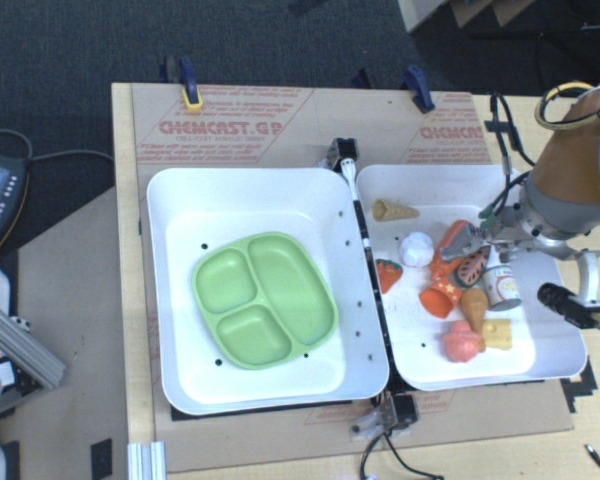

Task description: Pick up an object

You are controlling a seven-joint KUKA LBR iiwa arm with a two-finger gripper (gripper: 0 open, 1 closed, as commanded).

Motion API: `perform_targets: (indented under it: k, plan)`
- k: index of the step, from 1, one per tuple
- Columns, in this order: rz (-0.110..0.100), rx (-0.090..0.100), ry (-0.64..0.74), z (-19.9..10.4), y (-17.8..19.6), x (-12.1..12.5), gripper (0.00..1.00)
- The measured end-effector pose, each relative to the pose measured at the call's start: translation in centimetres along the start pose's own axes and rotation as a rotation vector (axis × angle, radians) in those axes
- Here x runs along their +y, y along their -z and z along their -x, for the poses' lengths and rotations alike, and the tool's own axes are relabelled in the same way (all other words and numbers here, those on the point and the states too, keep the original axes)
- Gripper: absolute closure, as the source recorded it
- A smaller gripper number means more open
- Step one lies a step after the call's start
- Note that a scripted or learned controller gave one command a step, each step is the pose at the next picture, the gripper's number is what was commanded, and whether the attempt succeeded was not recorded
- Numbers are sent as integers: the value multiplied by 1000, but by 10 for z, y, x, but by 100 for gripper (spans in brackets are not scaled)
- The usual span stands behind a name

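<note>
Lettering "CHEMCAST" on bench board [220,126]; jaws [477,236] over right bin [550,353], state unclear.

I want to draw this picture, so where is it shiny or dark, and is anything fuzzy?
In the camera view the light is even and soft: the two white bins look bright, the green plate has a gentle sheen, faint shadows sit under the toys, the floor at the top is dark, and the arm at the right edge looks a little blurry.
</note>
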State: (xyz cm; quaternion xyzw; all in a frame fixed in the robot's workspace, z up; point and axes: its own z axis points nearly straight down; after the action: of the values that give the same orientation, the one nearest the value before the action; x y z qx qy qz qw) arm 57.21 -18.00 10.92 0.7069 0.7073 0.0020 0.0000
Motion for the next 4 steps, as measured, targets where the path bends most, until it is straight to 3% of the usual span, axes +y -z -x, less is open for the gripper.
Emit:
perform_targets:
  k: [1,2,3,4]
  plan:
    - [16,3,1,-3,-14,9,0]
    - [24,-2,2,-2,-1,10,100]
    - [2,-5,2,-12,53,14,100]
    - [6,-6,1,-12,117,16,100]
